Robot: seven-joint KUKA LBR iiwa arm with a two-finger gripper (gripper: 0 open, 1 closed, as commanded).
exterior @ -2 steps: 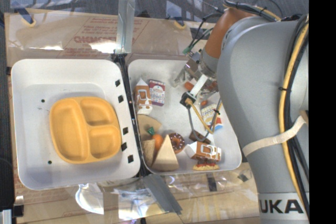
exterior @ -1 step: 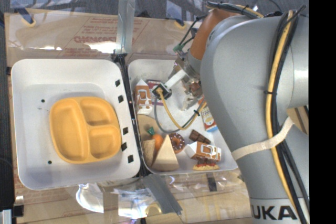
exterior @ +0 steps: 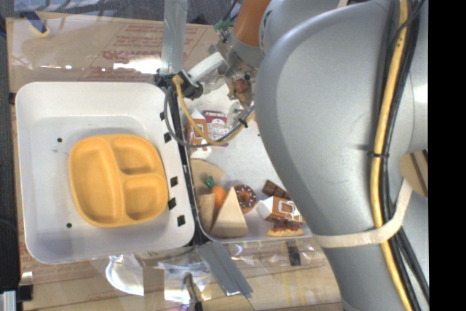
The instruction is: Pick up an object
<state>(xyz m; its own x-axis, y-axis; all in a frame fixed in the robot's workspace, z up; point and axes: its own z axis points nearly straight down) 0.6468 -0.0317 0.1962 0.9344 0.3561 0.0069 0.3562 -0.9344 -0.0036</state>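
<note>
The right bin (exterior: 251, 149) holds several toy food pieces. A red and white packet (exterior: 215, 121) lies near its far left side. Close to the front wall sit a tan wedge (exterior: 230, 216), an orange piece (exterior: 218, 196), a chocolate donut (exterior: 245, 197), a brown block (exterior: 274, 189) and an orange and white box (exterior: 284, 210). My gripper (exterior: 238, 92) hangs low over the far end of this bin, just right of the packet. A small brown shape sits at the gripper, and I cannot tell whether it is held. The grey arm hides the bin's right half.
The left bin (exterior: 36, 113) carries a yellow divided tray (exterior: 116, 178). A rim (exterior: 182, 156) with black clips and looped cables separates the two bins. Strips of tape (exterior: 173, 25) and clear plastic lie on the cardboard around the bins.
</note>
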